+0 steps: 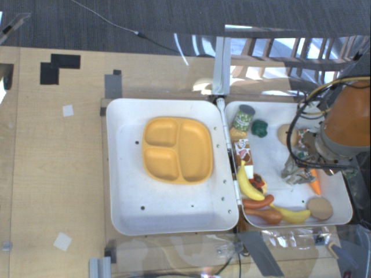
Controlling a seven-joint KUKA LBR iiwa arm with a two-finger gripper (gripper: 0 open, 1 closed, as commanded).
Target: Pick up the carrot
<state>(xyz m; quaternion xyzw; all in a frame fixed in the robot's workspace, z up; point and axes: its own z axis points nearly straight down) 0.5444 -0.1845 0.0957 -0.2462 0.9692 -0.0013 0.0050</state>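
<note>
A: Where's the carrot (315, 183)?

B: In the right bin (272, 155), near its right wall, just right of the gripper (296, 174), which is low over the bin floor.

A: Is the claw wide or narrow?

B: I cannot tell; it's too small and cluttered.

A: Any readable labels?

B: The green can (243, 120) and red-brown packet (243, 151) by the bin's left wall carry print, but it's illegible. A yellow divided plate (177, 149) lies in the left bin (133, 207).
</note>
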